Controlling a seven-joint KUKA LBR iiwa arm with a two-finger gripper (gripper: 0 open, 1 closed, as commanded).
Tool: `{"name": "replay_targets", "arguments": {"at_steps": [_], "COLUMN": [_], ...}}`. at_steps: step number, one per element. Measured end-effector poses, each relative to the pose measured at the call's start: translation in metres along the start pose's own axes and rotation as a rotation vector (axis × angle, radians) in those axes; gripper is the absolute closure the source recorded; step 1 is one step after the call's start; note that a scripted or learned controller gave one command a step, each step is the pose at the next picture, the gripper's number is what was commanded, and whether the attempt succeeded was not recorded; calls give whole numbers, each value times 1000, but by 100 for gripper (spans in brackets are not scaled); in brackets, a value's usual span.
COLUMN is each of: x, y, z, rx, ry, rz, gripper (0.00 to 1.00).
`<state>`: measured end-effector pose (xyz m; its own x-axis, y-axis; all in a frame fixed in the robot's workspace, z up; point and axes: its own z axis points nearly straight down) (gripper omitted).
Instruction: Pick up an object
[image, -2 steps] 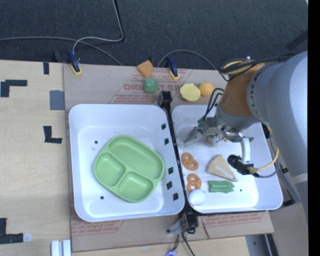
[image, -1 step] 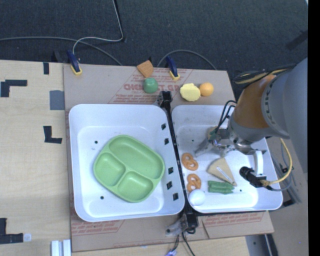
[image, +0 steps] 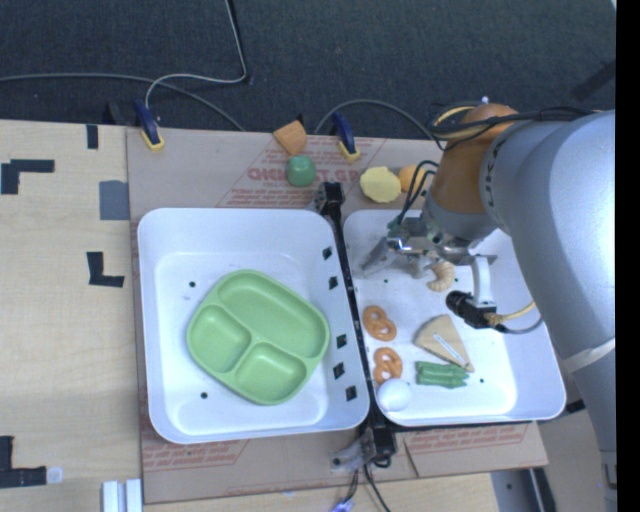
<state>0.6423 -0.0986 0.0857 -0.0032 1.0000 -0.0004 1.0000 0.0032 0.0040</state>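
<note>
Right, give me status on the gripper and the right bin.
Gripper low over right bin, upper end, nothing seen between fingers. Pretzels, wedge, green piece, white ball loose. Green tray in left bin.

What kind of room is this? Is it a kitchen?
Probably a robot test lab, not a kitchen. A big grey robot arm reaches over two shallow white plastic bins, the food looks like toys, such as the small brown pretzel, and cables trail across the dark floor.

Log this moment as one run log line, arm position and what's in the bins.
gripper: over right bin, upper part | left bin: green tray | right bin: two pretzels, green bean, white egg
</note>
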Motion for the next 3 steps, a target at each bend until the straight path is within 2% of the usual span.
{"name": "replay_targets", "arguments": {"at_steps": [1,2,3], "x": [5,-69,-101], "y": [26,-4,-13], "z": [1,-20,-10], "rx": [2,5,3], "ry": [0,-2,14], "rz": [1,4,-4], "gripper": [0,0,0]}}
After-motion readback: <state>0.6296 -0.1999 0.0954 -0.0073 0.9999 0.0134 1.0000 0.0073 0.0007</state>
